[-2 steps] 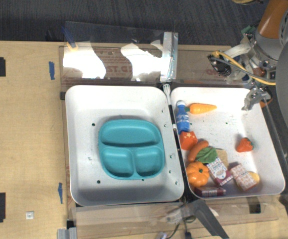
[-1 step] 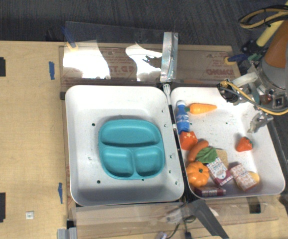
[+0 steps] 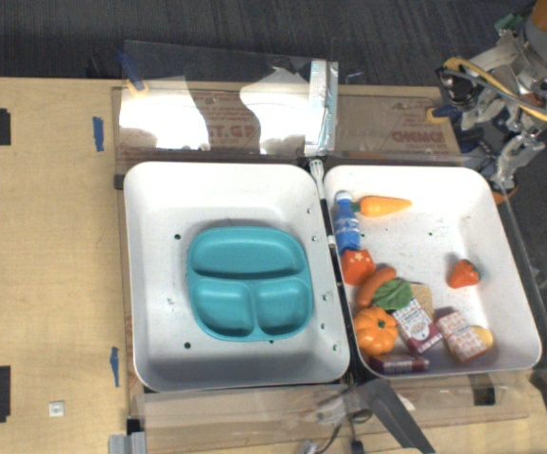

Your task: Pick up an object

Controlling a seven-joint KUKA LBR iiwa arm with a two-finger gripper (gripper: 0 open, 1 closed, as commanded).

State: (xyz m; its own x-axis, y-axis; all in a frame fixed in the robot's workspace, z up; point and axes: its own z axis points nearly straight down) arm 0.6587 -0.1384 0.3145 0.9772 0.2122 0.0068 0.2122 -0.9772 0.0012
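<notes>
Lying on a tan bench with black tape marks at its left, two white bins sat side by side, dark carpet beyond them and a strip of clear plastic sheet along their far edge. The left bin held a teal tray with three compartments. The right bin held the toys: a carrot at the far side, a blue bottle just beside it along the left wall, a tomato nearer, then a sausage, a green leaf, an orange pumpkin and two small cartons crowded at the near edge, touching one another. A strawberry lay apart toward the right wall. The gripper hung at the far right corner of the right bin, over its rim, well apart from the toys, with cables bunched above it. Its fingers held nothing; how far apart they stood could not be told.
</notes>
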